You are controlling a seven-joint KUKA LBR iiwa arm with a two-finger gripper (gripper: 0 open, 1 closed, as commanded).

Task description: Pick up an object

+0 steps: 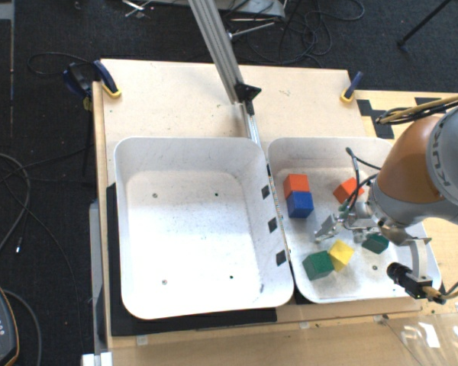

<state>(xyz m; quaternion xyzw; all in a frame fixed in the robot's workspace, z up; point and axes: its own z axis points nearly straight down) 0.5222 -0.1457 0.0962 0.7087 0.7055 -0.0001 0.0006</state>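
Blocks, six of them, lie in the right bin [286, 151], which serves as the landmark for everything else. Largest in view is the bench [175, 97], which bears that bin, and the left bin [126, 204] touches the right bin's left wall. The arm [420, 170], grey with an orange band, hangs over the right bin's right half, and a slanted metal rail [217, 40] comes down to the bin's far left corner. The gripper [334, 227] sits low near the bin's middle; its metal fingers [324, 229] look spread, with no block seen between them. Toward the bin's left side an orange block [296, 183] touches a blue block [300, 203] just in front of it. Near the bin's front edge a green block [317, 265] touches a yellow block [340, 254], both just in front of the gripper. A small orange-red block [345, 191] lies behind the gripper, partly hidden by the arm, and a small dark green block [375, 243] lies toward the bin's right side, under the wrist.
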